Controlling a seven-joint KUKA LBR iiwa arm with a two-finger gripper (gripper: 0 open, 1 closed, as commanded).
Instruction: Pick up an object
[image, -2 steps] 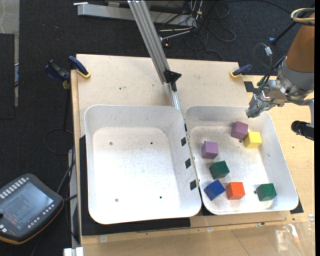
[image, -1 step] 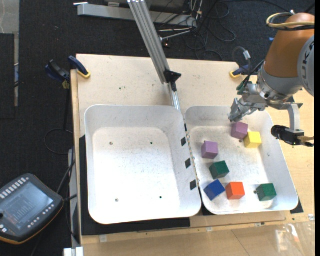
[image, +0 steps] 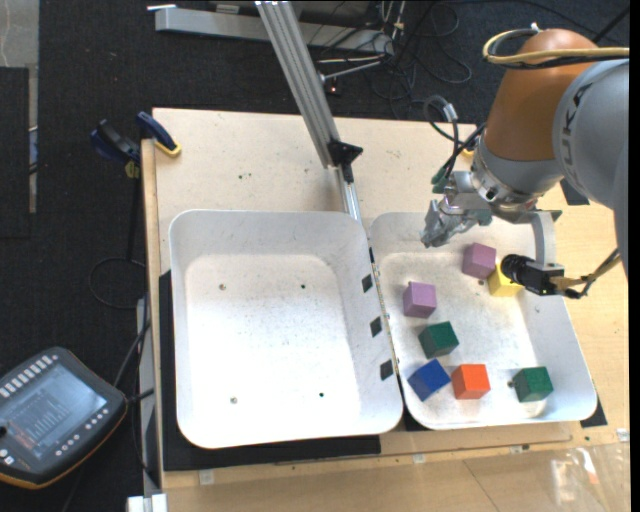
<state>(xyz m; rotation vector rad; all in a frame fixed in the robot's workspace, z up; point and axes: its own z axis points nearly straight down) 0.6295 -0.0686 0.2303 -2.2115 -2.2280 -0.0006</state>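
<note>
Two shallow white bins sit on the worktop: the left bin and the right bin. Seven blocks lie in the right one: two purple, two green, one blue, one orange and one yellow.

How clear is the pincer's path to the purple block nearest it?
Probably clear, yes. The pincer hangs over the right bin's far end, and the purple block sits just beside it, top uncovered; a yellow block crowds one side.
</note>
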